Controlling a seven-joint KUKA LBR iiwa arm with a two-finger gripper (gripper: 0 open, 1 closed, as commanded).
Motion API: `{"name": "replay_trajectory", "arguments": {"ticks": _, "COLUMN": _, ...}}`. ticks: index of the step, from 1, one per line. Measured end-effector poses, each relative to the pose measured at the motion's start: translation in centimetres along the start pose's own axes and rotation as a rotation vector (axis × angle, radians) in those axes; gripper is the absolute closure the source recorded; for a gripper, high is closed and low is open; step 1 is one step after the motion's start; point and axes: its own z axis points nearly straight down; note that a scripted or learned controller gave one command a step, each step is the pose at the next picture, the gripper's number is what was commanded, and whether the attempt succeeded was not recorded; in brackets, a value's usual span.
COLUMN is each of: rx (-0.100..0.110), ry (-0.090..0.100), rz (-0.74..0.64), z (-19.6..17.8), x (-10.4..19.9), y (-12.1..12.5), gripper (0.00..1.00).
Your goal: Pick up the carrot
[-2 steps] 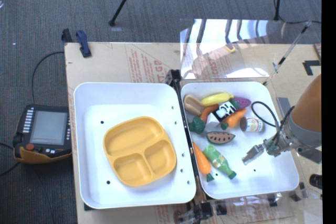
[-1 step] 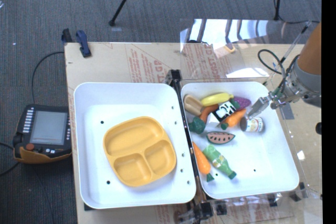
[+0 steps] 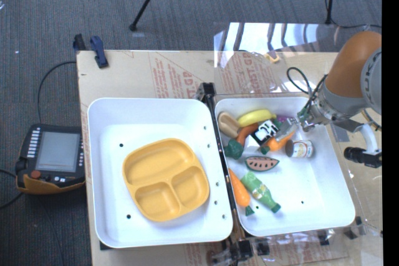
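A: We are starting with the right bin (image 3: 330,196). The arm (image 3: 352,75) is reaching into it from up and right of the watermelon slice (image 3: 262,163).

B: And the gripper (image 3: 304,120) is hanging up and right of that slice too, past a smaller orange piece (image 3: 278,142) that may be a second carrot. We are not managing to tell how the gripper is set; it is too small and dark.

A: The carrot (image 3: 239,190) we are judging to be the target is lying down and left of the watermelon slice, well apart from the gripper. Nothing is being held.

B: We are guessing it is a light, stiff plastic toy, smooth and likely slippery, not fragile.

A: So we are favouring a grip across the thick orange middle, not the green tip pointing away from the watermelon slice.
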Motion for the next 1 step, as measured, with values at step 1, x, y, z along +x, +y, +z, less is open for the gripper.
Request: {"name": "replay_trajectory", "arguments": {"ticks": 1, "rx": 0.002, "ry": -0.001, "rz": 0.182, "z": 1.48, "x": 2.26, "y": 0.58, "gripper": 0.0}}
